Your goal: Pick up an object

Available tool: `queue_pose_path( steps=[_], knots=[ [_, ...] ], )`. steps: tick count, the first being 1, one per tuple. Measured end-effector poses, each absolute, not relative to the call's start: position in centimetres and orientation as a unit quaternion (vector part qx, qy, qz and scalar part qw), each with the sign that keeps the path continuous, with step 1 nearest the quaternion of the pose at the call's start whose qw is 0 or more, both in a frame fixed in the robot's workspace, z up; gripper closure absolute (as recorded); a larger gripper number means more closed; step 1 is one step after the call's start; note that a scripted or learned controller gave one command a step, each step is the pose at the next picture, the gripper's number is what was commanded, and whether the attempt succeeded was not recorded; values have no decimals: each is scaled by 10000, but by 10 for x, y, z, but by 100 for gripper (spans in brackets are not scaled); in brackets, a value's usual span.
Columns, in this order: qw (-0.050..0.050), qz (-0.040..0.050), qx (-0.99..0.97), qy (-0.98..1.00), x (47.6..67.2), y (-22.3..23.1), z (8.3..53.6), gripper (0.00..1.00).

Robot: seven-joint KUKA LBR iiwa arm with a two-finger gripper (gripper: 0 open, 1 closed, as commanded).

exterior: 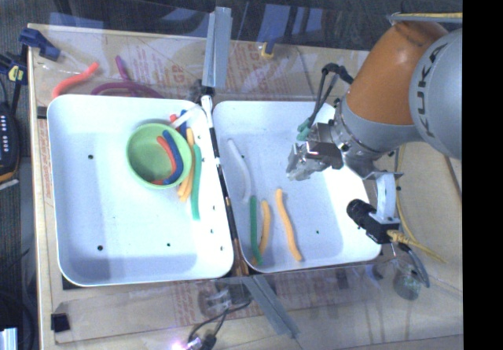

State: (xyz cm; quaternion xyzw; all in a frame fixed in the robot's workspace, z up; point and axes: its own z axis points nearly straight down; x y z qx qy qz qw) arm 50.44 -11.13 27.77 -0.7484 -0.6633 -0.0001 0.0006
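Three slim sticks, one green (253, 220) and two orange (288, 224), are left lying near the front of the right white bin (338, 250), while the tool (302, 166) is held above them, seemingly for a descent, its opening not discernible.

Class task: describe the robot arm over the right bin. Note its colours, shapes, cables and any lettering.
The arm is bulky and rounded, grey with a broad orange band and dark KUKA lettering on the grey shell. A thin black cable loops down to the wrist. The gripper is a small metallic assembly with a green spot.
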Motion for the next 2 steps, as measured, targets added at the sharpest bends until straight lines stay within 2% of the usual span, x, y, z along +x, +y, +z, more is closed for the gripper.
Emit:
queue_pose_path(
  steps=[1,2],
  knots=[
    [9,-1,-7483,-6634,504,-111,277,0],
    [29,23,-7690,-6392,518,-124,128,0]
  ],
)
